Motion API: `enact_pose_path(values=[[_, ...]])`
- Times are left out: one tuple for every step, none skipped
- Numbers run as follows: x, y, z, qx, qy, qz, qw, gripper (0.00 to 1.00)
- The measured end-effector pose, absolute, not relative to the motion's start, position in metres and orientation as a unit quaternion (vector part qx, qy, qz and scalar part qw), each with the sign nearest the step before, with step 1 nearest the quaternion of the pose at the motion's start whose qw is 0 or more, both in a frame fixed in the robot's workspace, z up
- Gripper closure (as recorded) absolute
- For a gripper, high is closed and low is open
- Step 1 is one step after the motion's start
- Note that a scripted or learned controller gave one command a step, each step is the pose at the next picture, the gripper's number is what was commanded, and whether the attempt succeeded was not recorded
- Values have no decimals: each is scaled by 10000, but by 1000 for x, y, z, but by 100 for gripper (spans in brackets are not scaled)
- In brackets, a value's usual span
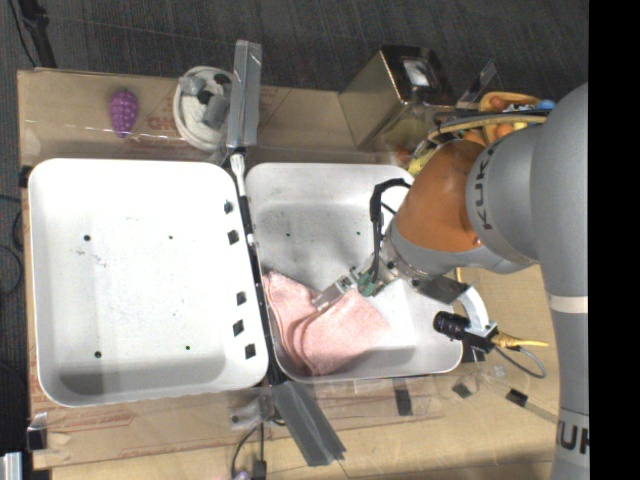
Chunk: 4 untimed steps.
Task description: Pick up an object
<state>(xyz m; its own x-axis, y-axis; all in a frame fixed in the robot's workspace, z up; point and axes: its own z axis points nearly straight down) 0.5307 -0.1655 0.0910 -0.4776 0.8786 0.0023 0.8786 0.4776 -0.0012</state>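
Note:
A crumpled pink cloth (325, 330) lies in the near left part of the right bin (300, 203), against the divider between the bins. My gripper (345, 288) reaches in from the right and hangs low over the cloth's upper right edge, touching or nearly touching it. Behind it, the orange band and grey wrist (450, 218) cover the bin's right side. A small green part (368, 286) shows at the gripper's base.
The left bin (130, 278) shows only its white floor. Beyond the bins, on the cardboard, are a purple grape-like toy (123, 111), a white cable coil (203, 105) and a metal box (400, 88). Cables trail at the right bin's near right corner (480, 338).

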Motion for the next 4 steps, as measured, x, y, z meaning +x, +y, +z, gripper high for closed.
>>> enact_pose_path(values=[[531,-165,100,-5090,-8608,2,30,100],[531,-165,100,-5089,-8608,3,28,0],[559,-148,91,-6161,-7876,6,14,0],[557,-97,90,-6020,-7985,18,31,0]])
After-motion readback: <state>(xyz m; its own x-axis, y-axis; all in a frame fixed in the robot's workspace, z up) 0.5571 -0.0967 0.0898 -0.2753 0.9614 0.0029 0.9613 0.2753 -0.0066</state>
